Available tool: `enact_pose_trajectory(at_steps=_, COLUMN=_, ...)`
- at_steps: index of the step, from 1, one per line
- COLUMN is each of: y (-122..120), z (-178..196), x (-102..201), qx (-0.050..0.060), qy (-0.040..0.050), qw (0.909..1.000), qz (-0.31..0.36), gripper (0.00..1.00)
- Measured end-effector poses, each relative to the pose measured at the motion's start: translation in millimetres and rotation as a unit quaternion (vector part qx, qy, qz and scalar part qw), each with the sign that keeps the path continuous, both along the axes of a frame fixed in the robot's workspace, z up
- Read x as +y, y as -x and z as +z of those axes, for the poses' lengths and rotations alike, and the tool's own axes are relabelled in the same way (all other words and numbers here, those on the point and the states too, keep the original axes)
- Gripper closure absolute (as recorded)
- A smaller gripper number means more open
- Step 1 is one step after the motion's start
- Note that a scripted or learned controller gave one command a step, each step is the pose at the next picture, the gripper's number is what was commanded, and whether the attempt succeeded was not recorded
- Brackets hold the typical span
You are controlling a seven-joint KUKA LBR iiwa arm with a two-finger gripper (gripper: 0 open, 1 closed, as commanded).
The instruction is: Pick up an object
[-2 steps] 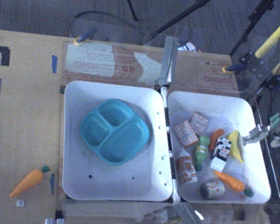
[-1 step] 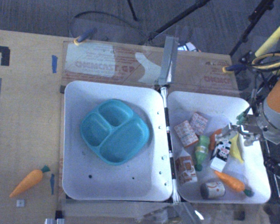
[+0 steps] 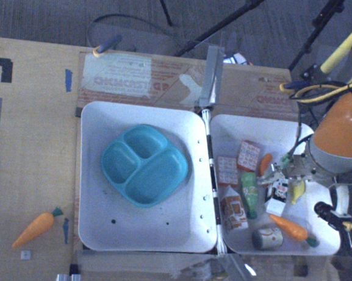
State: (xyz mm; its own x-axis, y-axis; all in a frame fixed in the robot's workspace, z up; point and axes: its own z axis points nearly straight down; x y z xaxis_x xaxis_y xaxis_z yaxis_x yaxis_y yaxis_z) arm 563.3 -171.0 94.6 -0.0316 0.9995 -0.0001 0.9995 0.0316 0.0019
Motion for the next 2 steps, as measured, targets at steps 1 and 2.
enact_pose_trajectory(at_steps=1, y=-1.2, z=12.0, x=-2.0, qx=-0.003, qy=0.0008, qw=1.0000, qz=-0.002, gripper=1.00)
enact_pose_trajectory(at_steps=2, y=-54.9, z=19.1, x=-27.4, qx=0.000, qy=0.0005, qw=0.9997, qz=-0.025, gripper=1.00)
